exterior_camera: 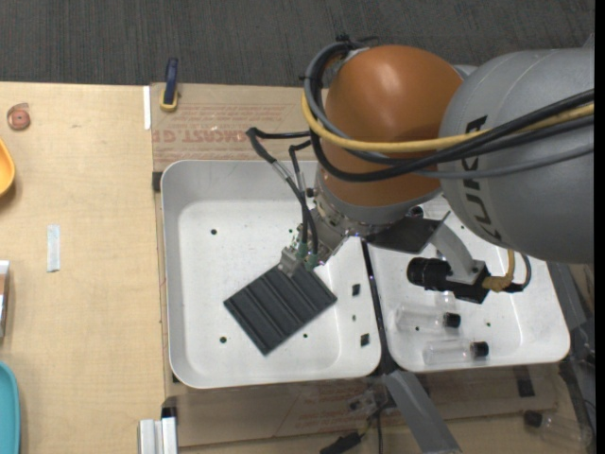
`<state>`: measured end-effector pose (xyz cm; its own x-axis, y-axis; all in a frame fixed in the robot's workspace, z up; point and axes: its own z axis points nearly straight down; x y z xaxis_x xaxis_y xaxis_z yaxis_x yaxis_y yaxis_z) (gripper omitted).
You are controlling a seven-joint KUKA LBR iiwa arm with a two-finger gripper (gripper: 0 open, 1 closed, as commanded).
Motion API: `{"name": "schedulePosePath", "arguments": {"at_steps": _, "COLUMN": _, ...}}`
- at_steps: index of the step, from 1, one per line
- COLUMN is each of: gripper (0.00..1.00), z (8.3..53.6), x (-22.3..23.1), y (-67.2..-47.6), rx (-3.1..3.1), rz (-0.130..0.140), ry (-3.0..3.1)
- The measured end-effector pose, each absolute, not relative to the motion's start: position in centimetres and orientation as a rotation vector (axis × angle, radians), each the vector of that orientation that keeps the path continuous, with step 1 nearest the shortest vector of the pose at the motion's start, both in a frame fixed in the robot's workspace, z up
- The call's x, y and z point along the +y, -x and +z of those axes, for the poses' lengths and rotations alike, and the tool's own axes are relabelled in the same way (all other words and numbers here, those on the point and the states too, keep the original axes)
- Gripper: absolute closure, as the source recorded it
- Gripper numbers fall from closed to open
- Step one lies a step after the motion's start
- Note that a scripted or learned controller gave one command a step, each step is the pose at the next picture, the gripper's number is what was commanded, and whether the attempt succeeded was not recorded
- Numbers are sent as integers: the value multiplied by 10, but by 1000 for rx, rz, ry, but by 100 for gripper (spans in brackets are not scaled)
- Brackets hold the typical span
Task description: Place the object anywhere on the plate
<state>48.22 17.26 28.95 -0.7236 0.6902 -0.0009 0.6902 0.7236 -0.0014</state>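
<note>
**Gripper low at the plate's upper edge, grasp unreadable**

Gripper [301, 258] down inside the left bin [189, 253], tip touching or just above the upper edge of the plate [280, 310]. Whether spread or pressed together: cannot tell, with the orange wrist band [388, 112] and a tangle of cables crowding the tip from above. Small pale-green speck right at the tip, too small to name; could be the object, could be part of the tool. No claim of a hold, then.

Plate itself dark, ribbed, lying flat on the floor of the left bin and turned on a diagonal, ridges running from lower left to upper right. Bulk of it lies down and slightly left of the tip, toward the bin's near wall, so a short shift that way probably puts any release over its middle rather than its rim.

Further out, across the divide in the right bin [529, 348], two clear tube-like items [454, 353] with dark ends, well apart from the plate. If the object is one of those, nothing placed yet and a reach back to the right needed first. If already carried, likely close to the release step.
</note>
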Motion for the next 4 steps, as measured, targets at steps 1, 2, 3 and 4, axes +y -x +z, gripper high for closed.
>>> {"name": "schedulePosePath", "arguments": {"at_steps": 1, "gripper": 100, "z": 284, "x": 149, "y": -518, "rx": 2918, "rz": -3, "ry": -1164}}
{"name": "schedulePosePath", "arguments": {"at_steps": 2, "gripper": 100, "z": 241, "x": 192, "y": -478, "rx": 2958, "rz": -5, "ry": -1065}}
{"name": "schedulePosePath", "arguments": {"at_steps": 3, "gripper": 100, "z": 312, "x": 214, "y": -478, "rx": 2978, "rz": -3, "ry": -1000}}
{"name": "schedulePosePath", "arguments": {"at_steps": 4, "gripper": 0, "z": 312, "x": 214, "y": -478, "rx": 2978, "rz": -3, "ry": -1000}}
